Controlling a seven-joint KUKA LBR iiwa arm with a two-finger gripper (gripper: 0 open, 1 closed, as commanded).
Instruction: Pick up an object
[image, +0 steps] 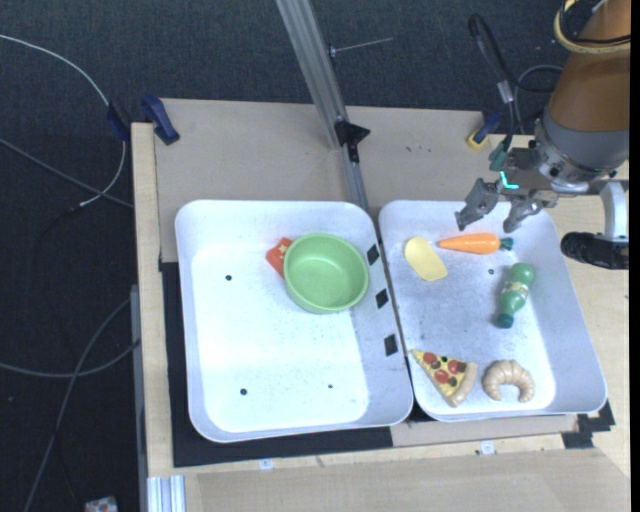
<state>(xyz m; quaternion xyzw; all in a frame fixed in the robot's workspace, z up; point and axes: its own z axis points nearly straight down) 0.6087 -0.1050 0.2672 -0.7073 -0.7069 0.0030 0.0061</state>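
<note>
Overhead view of the bench with two shallow white bins. The gripper (498, 205) hangs above the far edge of the right bin (585, 335), its two fingers spread apart with nothing between them. Just below and nearest to it lies a toy carrot (468, 242), orange with a small green tip, resting flat on the bin floor with its long axis running across the view. Judged from this arrangement, the carrot is the likeliest target, though the task names no particular object. No pick has been made: every item rests on a bin floor, so descent, closure and lift all remain to be done.

Other contents of the right bin: a pale yellow piece (425, 259) near the divider, well clear of the carrot's pointed end; a green bottle (513, 292) lying slantwise; a pizza slice (446, 374) and a croissant (509, 380) near the front rim. The left bin (215, 370) holds a green bowl (324, 272) sitting upright, with a red object (277, 256) partly hidden behind its rim. The carrot is slender and smooth, so a grasp across its narrow width appears the most promising
</note>
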